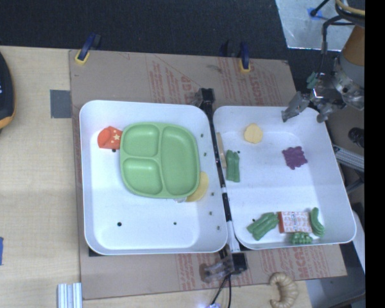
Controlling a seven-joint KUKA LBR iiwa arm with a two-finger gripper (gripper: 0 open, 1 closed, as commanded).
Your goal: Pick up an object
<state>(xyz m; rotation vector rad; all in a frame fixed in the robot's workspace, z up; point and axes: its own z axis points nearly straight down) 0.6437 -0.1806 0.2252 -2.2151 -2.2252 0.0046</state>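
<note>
While the hand point(308, 109) spreads open, purple toy point(294, 156) below — apart.

Divided plate point(160, 159) in left bin point(93, 230). My gripper point(307, 108) at 1 o'clock over right bin point(337, 185); grape cluster point(294, 156) centre-right.

a light wooden bench point(32, 191) under brown cardboard point(173, 76), with dark carpeted floor point(147, 8) beyond.
</note>
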